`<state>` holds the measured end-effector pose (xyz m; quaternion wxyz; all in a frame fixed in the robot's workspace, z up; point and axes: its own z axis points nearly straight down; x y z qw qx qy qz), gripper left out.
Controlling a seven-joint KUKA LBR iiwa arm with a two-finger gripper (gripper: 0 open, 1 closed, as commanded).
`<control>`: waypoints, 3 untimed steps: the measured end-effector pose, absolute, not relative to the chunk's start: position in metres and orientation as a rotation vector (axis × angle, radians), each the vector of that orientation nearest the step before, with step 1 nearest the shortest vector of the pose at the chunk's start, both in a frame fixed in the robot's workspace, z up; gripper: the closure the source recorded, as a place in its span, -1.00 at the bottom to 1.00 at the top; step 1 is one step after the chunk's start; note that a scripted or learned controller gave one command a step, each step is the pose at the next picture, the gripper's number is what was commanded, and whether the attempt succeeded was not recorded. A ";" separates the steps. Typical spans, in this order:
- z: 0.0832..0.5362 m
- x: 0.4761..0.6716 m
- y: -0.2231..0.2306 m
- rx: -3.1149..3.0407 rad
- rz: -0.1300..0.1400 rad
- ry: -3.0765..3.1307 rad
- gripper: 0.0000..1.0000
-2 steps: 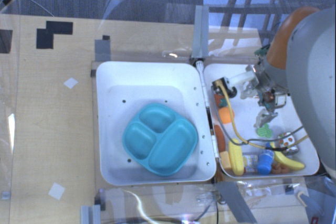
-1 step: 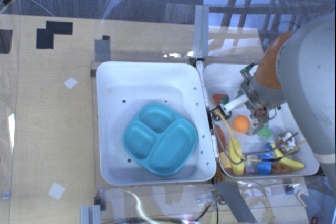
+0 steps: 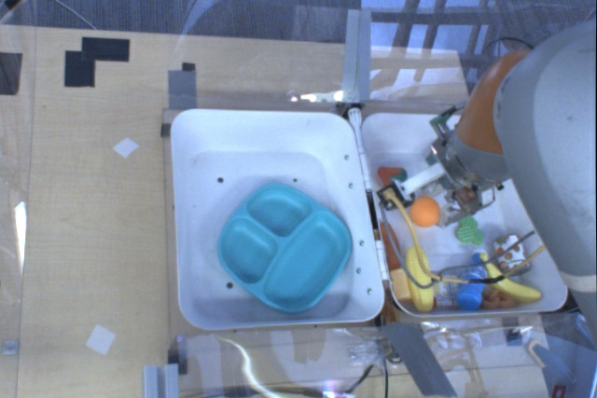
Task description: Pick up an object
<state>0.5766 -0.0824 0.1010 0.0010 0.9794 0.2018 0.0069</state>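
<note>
We see a small orange ball (image 3: 425, 212) in the right bin (image 3: 550, 289), among toys. The claw (image 3: 454, 186) hangs just above it; we cannot tell its opening.

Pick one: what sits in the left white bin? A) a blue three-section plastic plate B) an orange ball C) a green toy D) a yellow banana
A: the blue three-section plastic plate lies flat on the floor of the left white bin, while the small orange ball and yellow banana lie in the right white bin.
</note>
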 end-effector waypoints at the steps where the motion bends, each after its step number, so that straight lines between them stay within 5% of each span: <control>1: 0.186 0.647 -0.023 3.127 0.006 0.321 1.00; 2: 0.262 0.660 0.010 3.128 0.008 0.320 1.00; 3: 0.210 0.602 0.015 3.123 0.002 0.351 1.00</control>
